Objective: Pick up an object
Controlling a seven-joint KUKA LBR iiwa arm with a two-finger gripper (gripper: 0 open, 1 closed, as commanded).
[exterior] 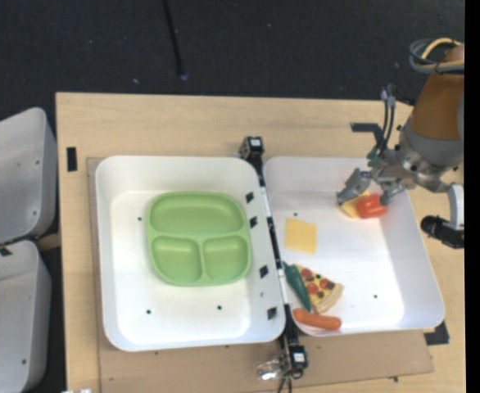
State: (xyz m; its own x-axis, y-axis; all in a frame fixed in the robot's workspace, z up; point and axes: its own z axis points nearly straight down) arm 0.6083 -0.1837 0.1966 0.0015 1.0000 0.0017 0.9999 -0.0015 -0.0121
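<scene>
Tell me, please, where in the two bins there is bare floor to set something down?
Left bin: a bare strip runs around the green divided plate, widest along its left and near sides. Right bin: open floor lies right of the cheese slice and pizza slice. Crowded spots: the far corner, where the gripper sits over a red and yellow piece, and the near-left corner with the sausage.

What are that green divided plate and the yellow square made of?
The green plate looks like moulded plastic with a matte finish: one even colour, rounded edges, three pressed compartments. The yellow square looks like toy cheese, probably plastic or rubber: flat, uniformly coloured, clean-edged. The view is too coarse to be sure.
</scene>
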